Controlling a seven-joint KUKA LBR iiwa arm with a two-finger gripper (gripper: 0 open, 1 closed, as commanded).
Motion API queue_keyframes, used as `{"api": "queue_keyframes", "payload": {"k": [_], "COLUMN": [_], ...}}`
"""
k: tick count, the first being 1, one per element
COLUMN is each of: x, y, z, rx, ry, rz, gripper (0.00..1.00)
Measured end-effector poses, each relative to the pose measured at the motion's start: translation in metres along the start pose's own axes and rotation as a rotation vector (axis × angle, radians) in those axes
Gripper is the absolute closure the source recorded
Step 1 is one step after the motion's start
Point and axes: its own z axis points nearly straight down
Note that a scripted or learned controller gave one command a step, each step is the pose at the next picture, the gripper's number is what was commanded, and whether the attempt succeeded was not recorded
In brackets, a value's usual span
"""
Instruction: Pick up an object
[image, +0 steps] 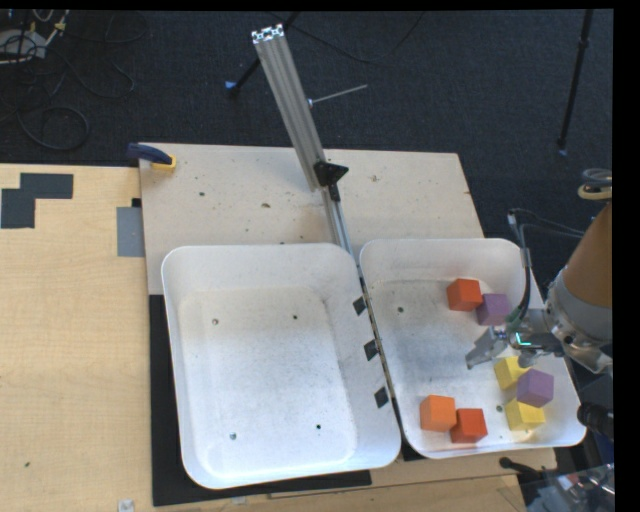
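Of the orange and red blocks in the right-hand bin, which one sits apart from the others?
The orange block near the far side of the right bin, touching a purple block. The other orange block and the red block sit together at the near edge.

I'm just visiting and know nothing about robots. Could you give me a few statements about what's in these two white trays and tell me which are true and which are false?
1. All the blocks lie in the right bin. True.
2. The left bin holds a purple block. False: no blocks lie in it.
3. The gripper is over the right bin, among the blocks. True.
4. The orange block at the far side stands alone. False: a purple block sits right beside it.
5. Two yellow blocks, and, lie near the right bin's right wall. True.
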Motion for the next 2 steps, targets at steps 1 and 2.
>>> {"api": "queue_keyframes", "payload": {"k": [1,2], "x": [-0.001,-0.006], "y": [0.001,0.004], "z": [-0.002,0.060], "rx": [-0.005,0.002], "ry": [-0.001,0.001], "rz": [0.003,0.001], "gripper": [0.00,0.00]}}
